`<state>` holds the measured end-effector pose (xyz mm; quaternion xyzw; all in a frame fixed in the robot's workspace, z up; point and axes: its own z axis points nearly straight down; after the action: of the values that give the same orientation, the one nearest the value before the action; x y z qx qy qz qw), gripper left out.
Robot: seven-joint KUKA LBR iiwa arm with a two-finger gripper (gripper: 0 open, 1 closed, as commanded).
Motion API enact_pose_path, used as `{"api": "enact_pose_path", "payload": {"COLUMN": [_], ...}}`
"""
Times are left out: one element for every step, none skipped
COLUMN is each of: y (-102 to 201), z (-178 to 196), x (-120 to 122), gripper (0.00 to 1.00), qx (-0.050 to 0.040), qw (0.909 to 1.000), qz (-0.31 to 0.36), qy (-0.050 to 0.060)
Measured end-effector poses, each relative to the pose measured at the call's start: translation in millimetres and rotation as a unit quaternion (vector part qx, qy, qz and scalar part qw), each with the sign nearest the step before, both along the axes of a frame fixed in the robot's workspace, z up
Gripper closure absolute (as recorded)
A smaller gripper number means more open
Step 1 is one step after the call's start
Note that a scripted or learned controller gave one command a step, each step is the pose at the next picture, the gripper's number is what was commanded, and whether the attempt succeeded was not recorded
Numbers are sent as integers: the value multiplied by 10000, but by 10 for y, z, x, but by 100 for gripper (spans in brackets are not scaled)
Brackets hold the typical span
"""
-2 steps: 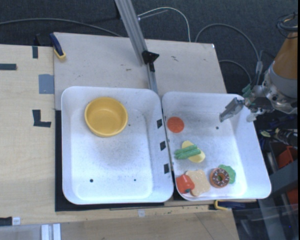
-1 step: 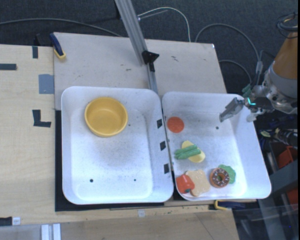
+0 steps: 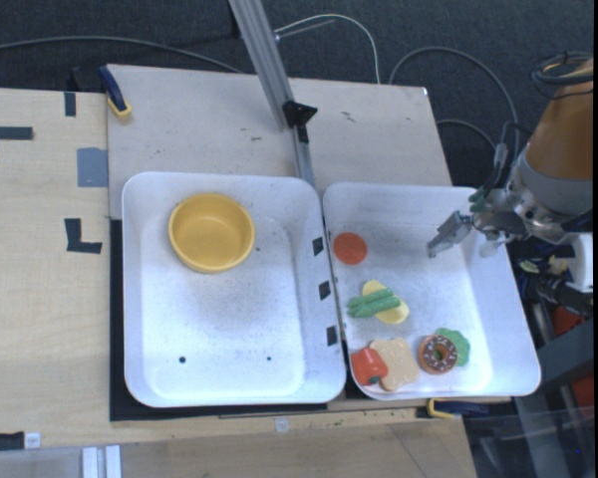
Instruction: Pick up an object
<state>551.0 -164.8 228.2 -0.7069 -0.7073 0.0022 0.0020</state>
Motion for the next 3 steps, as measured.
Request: {"api": "enact_pose_path", "payload": {"y": [60, 80, 84], "z": [-508, -1104, -971], "x": [-95, -206, -187], "gripper": [0, 0, 100], "qx": [6, 10, 10], "qw": [10000, 10000, 10000], "qz": [3, 0, 8], "qy": [6, 16, -9]}}
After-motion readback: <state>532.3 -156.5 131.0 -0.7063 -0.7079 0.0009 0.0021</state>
